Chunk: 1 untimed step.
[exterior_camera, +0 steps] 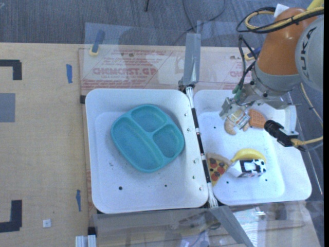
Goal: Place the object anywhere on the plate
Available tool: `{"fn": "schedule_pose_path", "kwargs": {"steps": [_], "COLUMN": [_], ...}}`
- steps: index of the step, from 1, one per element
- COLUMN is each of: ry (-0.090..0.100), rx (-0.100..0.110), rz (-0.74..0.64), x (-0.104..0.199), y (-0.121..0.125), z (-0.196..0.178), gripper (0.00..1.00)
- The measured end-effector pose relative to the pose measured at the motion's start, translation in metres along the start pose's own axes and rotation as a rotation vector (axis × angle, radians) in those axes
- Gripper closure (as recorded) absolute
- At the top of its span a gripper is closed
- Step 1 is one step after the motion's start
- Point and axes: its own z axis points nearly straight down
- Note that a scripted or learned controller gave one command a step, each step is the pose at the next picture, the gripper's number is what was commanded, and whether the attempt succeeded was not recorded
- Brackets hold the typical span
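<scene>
A teal plate (148,137) with three compartments lies in the left bin (103,189). In the right bin (293,184), my gripper (236,118) hangs low near the far left corner, right over a tan bread-like piece (231,127). An orange-brown piece (256,119) lies just to its right. The gripper hides part of both pieces, and I cannot tell whether it touches either. Nothing lies on the plate.
Nearer the front of the right bin lie a pizza slice (216,168), a yellow banana (249,154) and a black and white toy (252,168). A black cable plug (277,131) hangs off the arm at the right. The ridge between the bins (198,143) separates plate and objects.
</scene>
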Motion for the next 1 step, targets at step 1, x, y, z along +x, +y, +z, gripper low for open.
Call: {"fn": "schedule_pose_path", "kwargs": {"steps": [1], "ry": [0.002], "rx": [0.002], "rz": [-0.076], "x": [0.0802], "y": [0.0176], "z": [0.0140], "gripper": [1.00]}}
